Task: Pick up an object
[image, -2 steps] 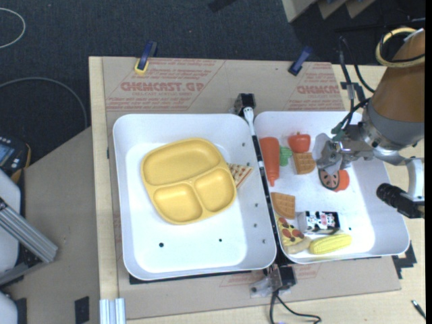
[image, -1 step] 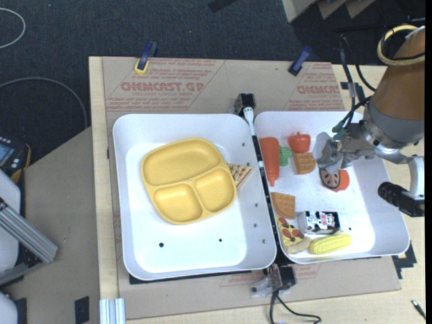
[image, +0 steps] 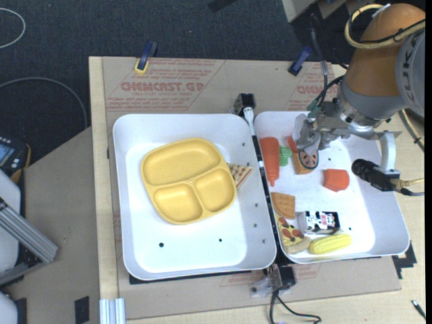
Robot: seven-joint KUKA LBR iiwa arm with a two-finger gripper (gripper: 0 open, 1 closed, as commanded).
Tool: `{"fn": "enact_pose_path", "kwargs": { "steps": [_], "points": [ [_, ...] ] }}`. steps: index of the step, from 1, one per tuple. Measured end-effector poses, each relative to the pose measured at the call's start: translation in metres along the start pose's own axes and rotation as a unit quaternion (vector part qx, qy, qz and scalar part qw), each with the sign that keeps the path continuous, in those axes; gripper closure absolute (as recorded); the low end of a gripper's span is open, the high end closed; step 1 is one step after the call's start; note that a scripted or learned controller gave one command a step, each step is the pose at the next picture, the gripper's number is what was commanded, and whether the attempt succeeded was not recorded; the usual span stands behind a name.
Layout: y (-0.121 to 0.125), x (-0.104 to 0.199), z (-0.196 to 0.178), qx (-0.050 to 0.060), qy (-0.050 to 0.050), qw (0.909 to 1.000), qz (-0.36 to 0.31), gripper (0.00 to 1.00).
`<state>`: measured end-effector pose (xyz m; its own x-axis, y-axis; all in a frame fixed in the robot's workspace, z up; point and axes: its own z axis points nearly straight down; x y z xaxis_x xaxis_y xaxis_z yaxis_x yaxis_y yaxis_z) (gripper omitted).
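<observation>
Corn cob [image: 329,244]: yellow toy cob at the near edge of the right bin [image: 388,231], lying nearly crosswise, its right end raised a little.
Cow-print block [image: 320,221]: small black-and-white piece just behind the cob; nothing on it can be read.
Pizza slice [image: 291,233]: flat toy slice with red spots, just left of the cob, near the bin's left wall.
Cracker [image: 284,204]: tan square piece just behind the pizza slice.
Yellow plate [image: 188,179]: three-compartment plate in the left bin [image: 135,248], set at a slant; a waffle-patterned wedge [image: 239,173] pokes out from under its right edge.
Red block [image: 336,179]: orange-red chunk in the middle of the right bin, near the gripper.
Carrot [image: 271,158]: orange toy with its long axis running near to far along the right bin's left wall; a green piece [image: 285,156] sits beside its far half.
Gripper [image: 308,154]: down inside the right bin over a brown, dark-spotted object [image: 309,159]; whether its fingers are spread or pressed together cannot be told.
Arm [image: 381,52]: grey with an orange band, entering from the right.
Writing: "CHEMCAST GP" in red on the brown board [image: 175,79] behind the bins, repeated and partly hidden behind the right bin.
Clamps: a yellow-and-blue one [image: 144,58] and a blue one [image: 299,62] on the board's far edge.
</observation>
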<state>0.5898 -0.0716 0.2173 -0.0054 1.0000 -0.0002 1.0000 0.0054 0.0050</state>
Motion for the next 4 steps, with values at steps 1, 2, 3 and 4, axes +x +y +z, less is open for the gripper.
{"fn": "enact_pose_path", "kwargs": {
  "steps": [1,2,3,4],
  "points": [
    [0.015,0.017,0.003,0.001,0.000,1.0000,0.001,1.00],
    [0.018,0.013,0.001,0.001,0.000,1.0000,0.002,1.00],
    [0.011,0.010,-0.016,0.001,0.000,1.0000,0.002,1.00],
    [0.013,0.013,-0.017,0.001,-0.001,1.0000,0.002,1.00]
  ]
}}
